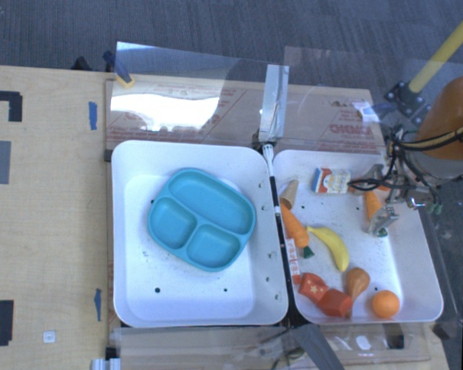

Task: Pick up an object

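My gripper (382, 219) hangs over the far right part of the right bin (424, 250), under the grey arm with its orange band (455, 113). A small orange piece (372, 203) sits right against the gripper's left side; whether it is gripped is unclear. In the same bin lie a small white carton (331, 180), a tan cone (289, 192), a carrot (295, 226), a yellow banana (332, 245), a red pepper (323, 294), a brown pear (357, 280) and an orange (385, 304).
The left bin (128, 275) holds a blue divided plate (202, 219). A clear panel (189, 94) and a metal post (273, 102) stand behind the bins. Cables (404, 173) hang by the wrist. Bare bin floor lies right of the banana.
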